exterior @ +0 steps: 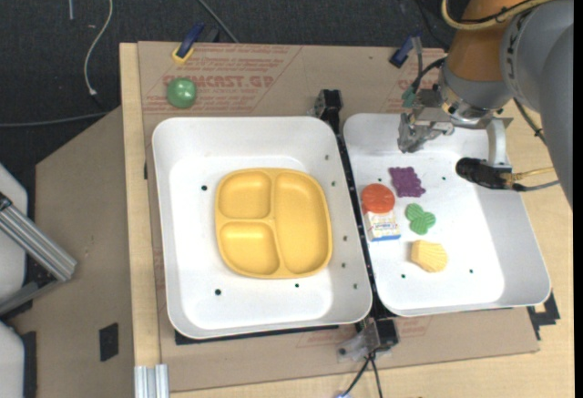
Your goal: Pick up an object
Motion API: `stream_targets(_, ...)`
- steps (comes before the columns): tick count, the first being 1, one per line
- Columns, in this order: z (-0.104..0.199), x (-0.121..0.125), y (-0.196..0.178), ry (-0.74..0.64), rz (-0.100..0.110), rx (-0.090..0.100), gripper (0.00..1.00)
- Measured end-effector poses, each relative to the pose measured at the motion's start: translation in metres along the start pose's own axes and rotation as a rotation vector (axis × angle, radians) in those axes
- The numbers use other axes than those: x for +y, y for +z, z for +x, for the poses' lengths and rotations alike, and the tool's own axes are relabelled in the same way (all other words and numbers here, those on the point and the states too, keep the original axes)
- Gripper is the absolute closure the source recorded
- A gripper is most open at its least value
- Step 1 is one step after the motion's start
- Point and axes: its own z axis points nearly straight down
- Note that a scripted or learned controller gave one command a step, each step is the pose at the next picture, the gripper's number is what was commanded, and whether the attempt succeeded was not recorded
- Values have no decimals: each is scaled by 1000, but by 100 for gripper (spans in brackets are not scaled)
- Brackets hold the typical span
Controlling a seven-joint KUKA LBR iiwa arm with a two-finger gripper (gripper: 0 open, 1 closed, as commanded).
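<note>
- Dark carpet surrounds a cardboard-topped counter (146,205) carrying two shallow white bins; the left bin (182,150) holds a yellow divided plate (273,223).
- In the right bin (510,241) lie a purple grape cluster (406,179), an orange-red round piece (378,199), a small printed carton (383,226), a green leafy piece (420,219) and a yellow ridged piece (428,255), grouped near the bin's left wall.
- Gripper (415,134) hangs over the bin's far left corner, just beyond the grapes; whether it is wide or narrow I cannot tell, and nothing shows held.
- Nearest candidate is the grapes: bumpy, matte purple, probably light, stiff toy plastic, not fragile.
- Taking it across its narrower middle seems safest; the lumps may help against slipping.
</note>
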Motion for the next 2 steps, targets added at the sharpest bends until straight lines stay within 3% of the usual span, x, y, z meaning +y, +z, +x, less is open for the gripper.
stream_targets(1,-4,-6,-60,1,0,0,100)
stream_targets(2,-4,-5,-86,0,0,0,100)
